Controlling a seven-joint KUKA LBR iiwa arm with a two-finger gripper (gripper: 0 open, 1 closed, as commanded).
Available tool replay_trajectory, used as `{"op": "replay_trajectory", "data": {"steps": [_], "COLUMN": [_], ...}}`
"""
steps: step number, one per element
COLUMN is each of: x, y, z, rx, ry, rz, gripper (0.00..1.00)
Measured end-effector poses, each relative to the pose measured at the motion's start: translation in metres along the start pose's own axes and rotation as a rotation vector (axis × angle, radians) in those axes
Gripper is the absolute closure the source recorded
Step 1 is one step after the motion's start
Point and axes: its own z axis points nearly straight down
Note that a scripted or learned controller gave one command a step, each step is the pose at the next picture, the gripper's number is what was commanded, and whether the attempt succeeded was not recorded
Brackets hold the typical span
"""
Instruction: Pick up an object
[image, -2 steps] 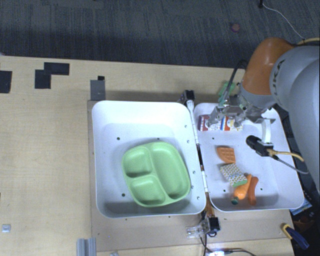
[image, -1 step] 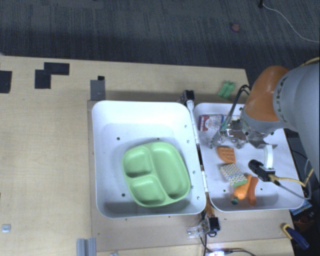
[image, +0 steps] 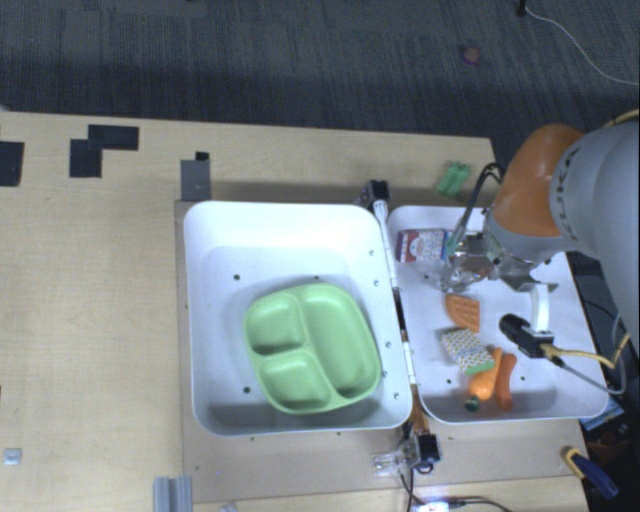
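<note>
Carrot (image: 485, 387) at near end of right bin (image: 585, 398), touching orange stick (image: 505, 370). Checkered packet (image: 466, 346) just behind them. Ridged orange chip (image: 462, 311) behind packet, right below hand (image: 462, 278). Hand low over right bin, between chip and small carton (image: 420, 245). Spread or pressed together: cannot tell. Left bin (image: 215, 300) holds green tray (image: 312, 345). Both bins on desk (image: 90, 330).

I am seeing the green three-compartment plastic plate (image: 312, 345) lying in the left shallow white bin (image: 215, 320). In the right shallow white bin (image: 575, 385), the small printed carton (image: 420, 245) is sitting farthest back, the orange ridged piece (image: 462, 311) before it, then the patterned square packet (image: 467, 347), with the orange toy carrot (image: 497, 378) lying nearest the front
</note>
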Motion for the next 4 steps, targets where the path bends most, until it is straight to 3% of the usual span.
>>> {"op": "replay_trajectory", "data": {"steps": [1, 2, 3, 4], "x": [0.000, 0.000, 0.001, 0.024], "y": [0.000, -0.040, -0.038, -0.094], "z": [0.000, 0.011, 0.000, -0.088], "rx": [0.000, 0.006, 0.000, 0.008], "ry": [0.000, 0.000, 0.000, 0.001], "rz": [0.000, 0.001, 0.001, -0.001], "gripper": [0.00, 0.00, 1.00, 1.00]}}
